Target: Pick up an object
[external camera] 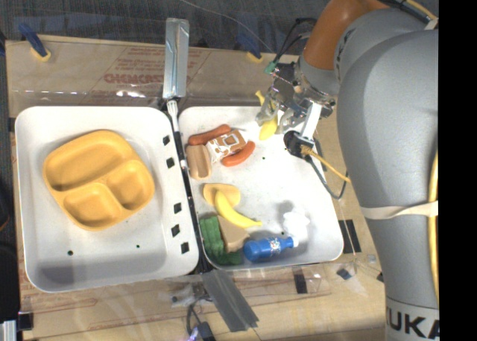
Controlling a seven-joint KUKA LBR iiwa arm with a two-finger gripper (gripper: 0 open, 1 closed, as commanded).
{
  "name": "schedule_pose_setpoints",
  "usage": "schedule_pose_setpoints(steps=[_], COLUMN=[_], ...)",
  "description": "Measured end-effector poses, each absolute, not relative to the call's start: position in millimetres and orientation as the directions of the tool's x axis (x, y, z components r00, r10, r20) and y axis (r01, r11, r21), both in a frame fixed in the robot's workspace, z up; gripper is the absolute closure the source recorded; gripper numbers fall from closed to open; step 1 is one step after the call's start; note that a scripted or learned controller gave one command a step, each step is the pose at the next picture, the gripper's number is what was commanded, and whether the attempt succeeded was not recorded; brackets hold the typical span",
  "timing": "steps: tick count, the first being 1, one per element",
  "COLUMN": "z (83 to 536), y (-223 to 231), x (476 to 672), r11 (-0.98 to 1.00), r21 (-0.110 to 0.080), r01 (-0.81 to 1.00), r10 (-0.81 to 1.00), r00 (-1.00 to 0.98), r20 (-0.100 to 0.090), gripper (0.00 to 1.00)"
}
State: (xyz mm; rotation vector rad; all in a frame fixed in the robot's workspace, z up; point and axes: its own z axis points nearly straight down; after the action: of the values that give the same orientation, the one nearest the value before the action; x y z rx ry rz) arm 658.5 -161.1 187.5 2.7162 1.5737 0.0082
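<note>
A small yellow piece (pixel 267 131) is seen under the end effector (pixel 277 119), whose grip cannot be told, long side pointing up and down.

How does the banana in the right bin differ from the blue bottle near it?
The banana is yellow and curved; the blue bottle is straight with a white label. The banana lies mid-bin, the bottle against the near wall. The banana partly overlaps a tan item, while the bottle lies beside green pieces. Both lie flat in the right bin.
</note>
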Motion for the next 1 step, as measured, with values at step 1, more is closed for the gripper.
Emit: schedule_pose_setpoints(steps=[1], z=[195.5], y=[-169.3], x=[613.1], r11=[-0.584], r21=[-0.006], r01=[0.812], r10=[0.812], r00=[0.584], r20=[-0.001], gripper=[1.0])
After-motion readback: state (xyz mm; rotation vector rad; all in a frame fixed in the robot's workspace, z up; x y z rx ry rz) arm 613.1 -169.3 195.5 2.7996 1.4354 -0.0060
